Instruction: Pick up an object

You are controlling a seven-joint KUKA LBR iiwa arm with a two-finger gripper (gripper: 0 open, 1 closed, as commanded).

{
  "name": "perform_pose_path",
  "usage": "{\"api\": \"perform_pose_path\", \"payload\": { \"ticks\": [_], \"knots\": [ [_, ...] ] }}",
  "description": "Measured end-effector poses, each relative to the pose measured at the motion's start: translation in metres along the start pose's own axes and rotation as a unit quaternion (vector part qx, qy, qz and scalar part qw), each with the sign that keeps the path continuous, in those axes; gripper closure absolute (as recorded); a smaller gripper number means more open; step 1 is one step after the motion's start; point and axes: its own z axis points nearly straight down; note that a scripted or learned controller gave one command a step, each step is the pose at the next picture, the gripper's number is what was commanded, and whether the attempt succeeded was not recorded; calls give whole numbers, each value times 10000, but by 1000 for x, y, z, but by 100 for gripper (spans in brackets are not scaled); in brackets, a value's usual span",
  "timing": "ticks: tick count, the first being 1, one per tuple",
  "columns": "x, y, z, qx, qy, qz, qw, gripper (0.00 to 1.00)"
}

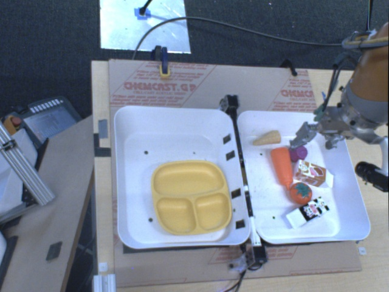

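Approach step: we log the hand (306, 136) above the purple piece (298, 153), beside the carrot (281, 167); its opening we cannot tell, perhaps empty. Next: descend, close squarely.

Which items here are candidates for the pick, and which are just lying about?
Job:
- two-finger gripper
- orange carrot
- purple round piece
- tan wedge
- red-orange tomato
- white patterned carton
- black-and-white box

Lying about:
- yellow divided plastic tray
- yellow clamp
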Motion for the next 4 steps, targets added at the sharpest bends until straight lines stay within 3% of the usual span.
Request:
{"api": "perform_pose_path", "payload": {
  "ticks": [1, 3, 4],
  "knots": [
    [0, 2, -6, -59, -7, -11, 10000, 0],
    [-9, 4, 114, -36, -1, 2, 10000, 0],
    [-8, 14, 168, -105, -30, 2, 9999, 0]
  ]
}}
